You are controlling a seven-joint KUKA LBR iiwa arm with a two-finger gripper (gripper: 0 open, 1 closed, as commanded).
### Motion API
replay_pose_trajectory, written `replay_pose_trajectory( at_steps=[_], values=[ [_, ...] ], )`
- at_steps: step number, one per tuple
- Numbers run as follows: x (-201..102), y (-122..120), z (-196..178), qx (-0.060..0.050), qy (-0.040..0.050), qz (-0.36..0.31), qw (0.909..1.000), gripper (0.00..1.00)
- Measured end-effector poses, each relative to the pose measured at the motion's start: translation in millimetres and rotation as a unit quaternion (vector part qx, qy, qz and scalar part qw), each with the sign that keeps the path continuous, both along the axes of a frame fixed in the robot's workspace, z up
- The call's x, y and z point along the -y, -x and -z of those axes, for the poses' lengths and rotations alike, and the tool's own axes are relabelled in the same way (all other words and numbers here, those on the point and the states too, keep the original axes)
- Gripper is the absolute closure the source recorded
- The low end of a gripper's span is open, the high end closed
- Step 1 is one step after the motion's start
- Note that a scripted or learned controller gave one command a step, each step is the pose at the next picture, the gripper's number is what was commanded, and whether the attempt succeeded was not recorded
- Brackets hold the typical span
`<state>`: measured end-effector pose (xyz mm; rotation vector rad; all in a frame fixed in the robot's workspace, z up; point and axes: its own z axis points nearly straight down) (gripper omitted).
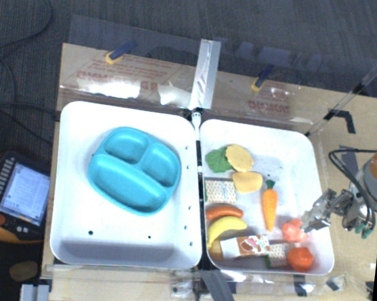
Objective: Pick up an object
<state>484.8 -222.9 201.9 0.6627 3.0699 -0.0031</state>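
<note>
While the gripper (315, 220), grip state unclear, hangs beside the pink toy (292, 229), the bin wall (324, 197) may block it

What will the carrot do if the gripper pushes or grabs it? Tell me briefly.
The carrot is tapered and rounded, so it would probably roll or pivot when pushed. It looks like smooth toy plastic, likely light, stiff and somewhat slippery. It lies apart from its neighbours on the right bin floor, so it should move freely.

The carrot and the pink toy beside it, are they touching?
Apart. The camera view shows a strip of white bin floor between the carrot and the pink toy.
</note>
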Motion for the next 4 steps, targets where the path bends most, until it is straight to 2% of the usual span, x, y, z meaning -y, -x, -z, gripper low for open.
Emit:
replay_pose_trajectory(
  at_steps=[1, 2, 4],
  values=[
    [0.2, -0.6, -10.8, 0.001, -0.0001, 0.000, 1.0000, 1.00],
    [-0.2, -0.1, 0.3, 0.000, 0.0000, -0.030, 0.9995, 1.00],
    [-0.4, -0.6, -2.7, 0.001, 0.0003, -0.066, 0.9978, 1.00]
  ],
)
